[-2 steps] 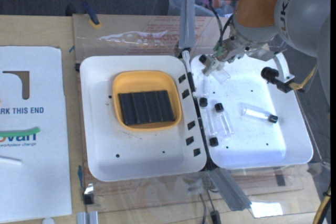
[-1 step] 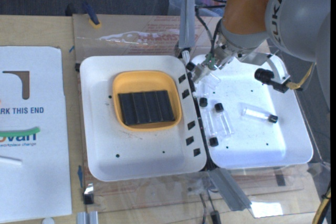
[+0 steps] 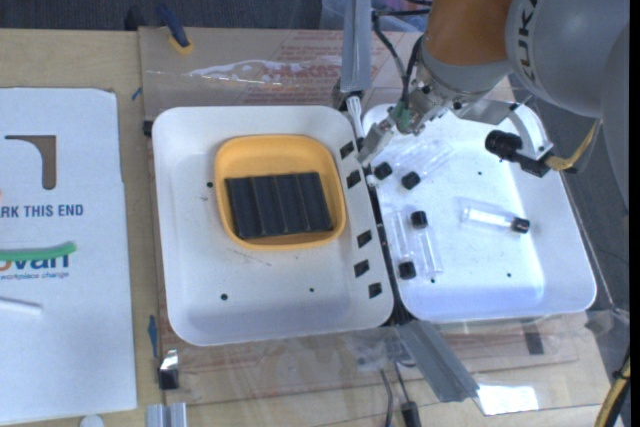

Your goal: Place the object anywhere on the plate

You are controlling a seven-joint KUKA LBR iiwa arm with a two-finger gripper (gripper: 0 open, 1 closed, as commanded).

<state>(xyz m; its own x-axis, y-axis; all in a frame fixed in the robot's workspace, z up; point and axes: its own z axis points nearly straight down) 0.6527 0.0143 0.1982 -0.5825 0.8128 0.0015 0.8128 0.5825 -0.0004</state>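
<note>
Camera view looks down on two white bins side by side, and the yellow plate sits in the left bin with a dark ribbed insert lying across its middle. Right of the plate, across the shared wall, the right bin holds several clear plastic tubes with black caps: one tube well right of the plate with its long axis running left-right and its cap at the right end, a pair of tubes just beyond the divider lying roughly top-to-bottom, and another tube slanting up near the bin's upper left. The gripper hangs over that upper left corner, up and to the right of the plate, close to the slanting tube; whether its fingers are apart or together cannot be made out under the wrist (nothing can be seen between them). Judging from this, the slanting tube is the nearest candidate, lying just below the gripper, with its axis angled toward the divider. A carry to the plate would go left over the divider's row of black clips, and the plate's bare yellow rim and the insert leave ample landing room.
</note>
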